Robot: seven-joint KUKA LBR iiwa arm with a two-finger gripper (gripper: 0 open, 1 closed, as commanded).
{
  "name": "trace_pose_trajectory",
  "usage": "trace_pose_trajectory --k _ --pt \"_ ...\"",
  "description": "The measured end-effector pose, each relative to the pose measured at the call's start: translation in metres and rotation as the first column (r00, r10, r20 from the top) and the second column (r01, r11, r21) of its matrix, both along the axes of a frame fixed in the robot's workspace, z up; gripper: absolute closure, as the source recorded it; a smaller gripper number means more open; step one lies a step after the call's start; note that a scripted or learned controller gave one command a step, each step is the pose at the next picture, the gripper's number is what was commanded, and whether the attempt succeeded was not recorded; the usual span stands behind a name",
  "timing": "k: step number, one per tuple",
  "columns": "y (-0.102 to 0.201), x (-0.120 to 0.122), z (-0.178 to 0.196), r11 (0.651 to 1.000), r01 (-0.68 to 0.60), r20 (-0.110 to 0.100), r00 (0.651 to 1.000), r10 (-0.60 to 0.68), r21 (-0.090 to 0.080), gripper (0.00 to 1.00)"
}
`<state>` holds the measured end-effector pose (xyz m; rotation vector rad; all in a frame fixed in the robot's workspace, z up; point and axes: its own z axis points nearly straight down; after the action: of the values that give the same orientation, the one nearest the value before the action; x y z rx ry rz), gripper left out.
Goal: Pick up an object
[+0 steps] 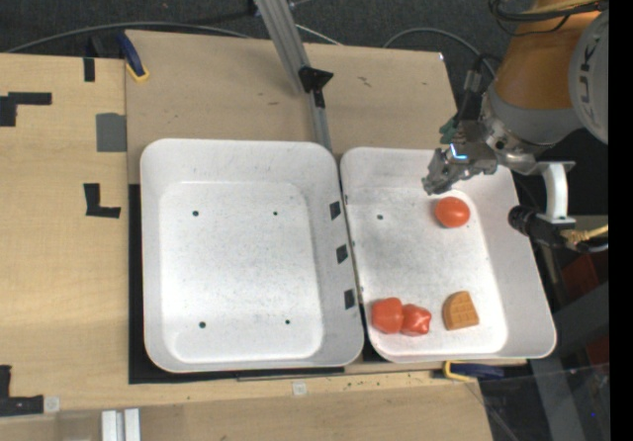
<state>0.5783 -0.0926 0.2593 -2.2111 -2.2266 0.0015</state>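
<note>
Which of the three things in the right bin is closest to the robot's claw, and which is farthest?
From the gripper:
1. Round orange-red ball, just below it, upper part of the bin.
2. Tan waffle-like piece, near the front edge.
3. Red lumpy piece, front edge, further left.

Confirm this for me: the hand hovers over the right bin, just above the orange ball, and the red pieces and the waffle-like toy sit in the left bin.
One thing is off. The red pieces and the waffle-like toy sit in the right bin, at its near edge, not in the left bin. The camera view shows this. The rest holds: the hand hovers over the right bin, just above the orange ball.
</note>
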Motion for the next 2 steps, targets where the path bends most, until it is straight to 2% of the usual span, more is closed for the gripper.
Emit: trace_pose_trajectory --k 1,2 --pt "0.049 0.005 -0.016 1.000 0.001 0.000 1.000 -0.001 -0.001 1.00" --pt "0.113 0.004 -0.023 1.000 -0.001 0.000 1.000 0.001 0.000 1.00"
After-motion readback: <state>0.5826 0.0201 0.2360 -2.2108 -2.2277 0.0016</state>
